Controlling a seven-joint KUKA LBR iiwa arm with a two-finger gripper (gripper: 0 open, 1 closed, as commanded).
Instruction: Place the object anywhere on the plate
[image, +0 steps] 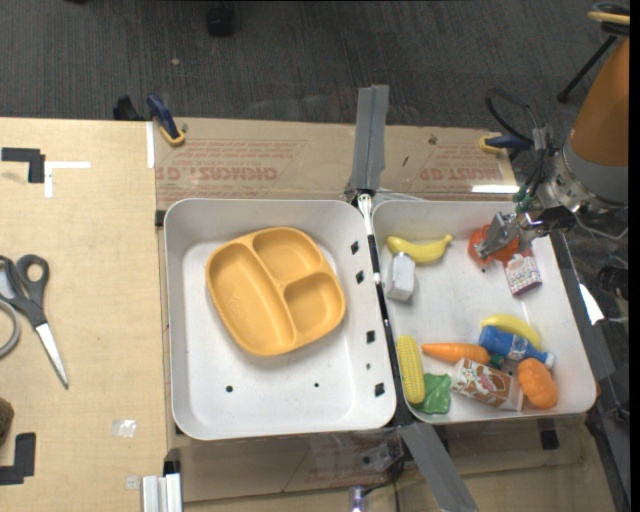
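The orange-yellow divided plate (275, 290) lies in the left white bin (190, 400), tilted a little on its floor. My gripper (512, 228) reaches into the far right corner of the right bin (575, 400) from the grey arm with the orange band. A small red object (490, 242) sits right at the gripper's tip, touching or nearly touching it. Whether the red object rests on the bin floor or hangs lifted is unclear from this angle. A white and pink packet (523, 273) lies just below the gripper.
The right bin also holds a yellow banana (420, 247), a grey-white block (401, 279), a blue bottle (516, 345), a carrot (455, 352), a corn cob (410, 368), a green piece (436, 392), a printed carton (487, 385) and an orange (537, 384). Scissors (35, 310) lie on the bench at left.
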